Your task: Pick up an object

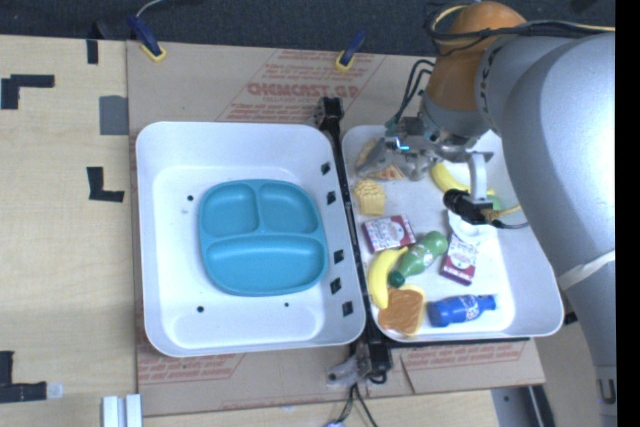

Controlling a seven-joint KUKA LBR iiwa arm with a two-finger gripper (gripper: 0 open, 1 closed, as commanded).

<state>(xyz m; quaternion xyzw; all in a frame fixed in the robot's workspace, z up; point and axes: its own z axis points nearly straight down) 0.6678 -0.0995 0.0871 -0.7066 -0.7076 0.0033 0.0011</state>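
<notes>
The right bin holds a pile of small objects. Among them are a yellow banana, a green bottle, a blue bottle, a piece of toast, two red packets and a yellow waffle-like piece. My gripper is low over the far left corner of this bin, right above a tan item. A second banana lies partly under the wrist. Nothing can be seen held.
The left bin holds a blue divided plate. A black divider runs between the bins. The grey arm covers the right bin's far right side. Cardboard and the wooden bench surround the bins.
</notes>
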